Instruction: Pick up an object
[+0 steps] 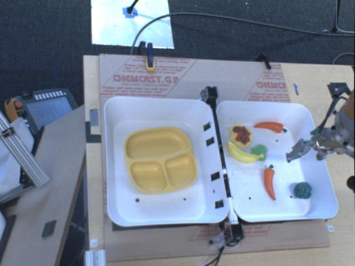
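Several toy foods lie in the right bin (pixel 319 206). A red pepper (pixel 269 127) is at the back, with a small pizza slice (pixel 242 134) left of it. A yellow banana (pixel 244 153) lies beside a light green piece (pixel 259 150). An orange carrot (pixel 269 183) is near the middle and a dark green broccoli (pixel 302 190) at the front right. My gripper (pixel 305 155) hangs over the right side of this bin, above and behind the broccoli. It is open, with nothing between its fingers.
The left bin (pixel 113 148) holds a yellow divided tray (pixel 161 159). A black divider with clips (pixel 217 154) runs between the bins. A teach pendant (pixel 47 110) and a metal rail (pixel 22 151) lie on the side bench at the left.
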`<state>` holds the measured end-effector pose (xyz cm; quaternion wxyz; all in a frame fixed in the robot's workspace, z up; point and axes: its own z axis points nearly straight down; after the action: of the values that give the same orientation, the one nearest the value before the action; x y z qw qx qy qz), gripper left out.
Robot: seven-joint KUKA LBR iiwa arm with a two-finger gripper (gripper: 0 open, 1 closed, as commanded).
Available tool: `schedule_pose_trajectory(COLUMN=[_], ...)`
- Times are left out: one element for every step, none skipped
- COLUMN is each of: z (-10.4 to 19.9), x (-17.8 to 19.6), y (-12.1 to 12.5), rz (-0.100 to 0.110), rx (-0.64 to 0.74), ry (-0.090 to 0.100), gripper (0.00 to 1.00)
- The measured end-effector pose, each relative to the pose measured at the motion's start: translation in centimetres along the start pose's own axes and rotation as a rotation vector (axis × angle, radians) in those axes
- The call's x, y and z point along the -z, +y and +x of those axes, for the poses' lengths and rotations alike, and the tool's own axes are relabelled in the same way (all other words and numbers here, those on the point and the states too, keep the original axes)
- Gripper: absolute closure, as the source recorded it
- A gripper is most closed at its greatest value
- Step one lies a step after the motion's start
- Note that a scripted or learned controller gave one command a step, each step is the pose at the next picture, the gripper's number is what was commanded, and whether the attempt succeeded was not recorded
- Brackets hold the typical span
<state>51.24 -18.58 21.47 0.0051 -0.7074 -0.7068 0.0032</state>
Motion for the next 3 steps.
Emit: schedule_pose_trajectory(z=[0.1,0.4,0.6], x=[0.7,-3.5,-7.9], y=[0.3,0.4,1.1], rz=[-0.013,-0.011,-0.01], rx=[0.004,0.002,0.002], ry=[-0.003,-0.002,-0.002], gripper=[0.0,0.0,0.0])
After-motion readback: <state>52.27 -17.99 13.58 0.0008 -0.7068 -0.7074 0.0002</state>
